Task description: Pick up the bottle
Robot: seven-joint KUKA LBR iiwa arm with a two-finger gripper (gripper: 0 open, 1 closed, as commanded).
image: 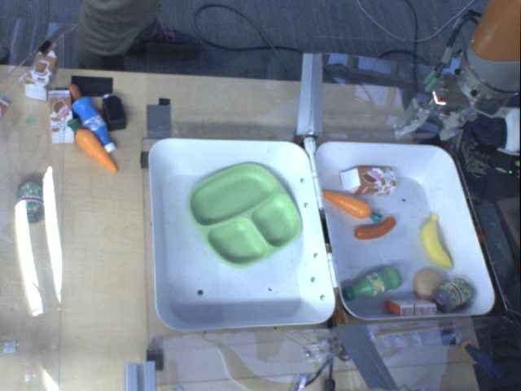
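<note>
A green bottle (373, 284) with a yellow label lies on its side near the front edge of the right bin (460, 187). My gripper (428, 125) hangs above the bin's back edge, far behind the bottle and apart from it. Its fingers (408, 124) are spread open with nothing between them. The grey arm with its orange band comes in from the top right corner.
The right bin also holds a brown carton (370, 180), a carrot (346, 204), a sausage (374, 229), a banana (435, 243), a tan ball (427, 282), a can (453, 293) and a red box (411, 307). A green divided plate (244, 213) lies in the left bin. On the bench at the left lie a blue bottle (91, 122) and small toys.
</note>
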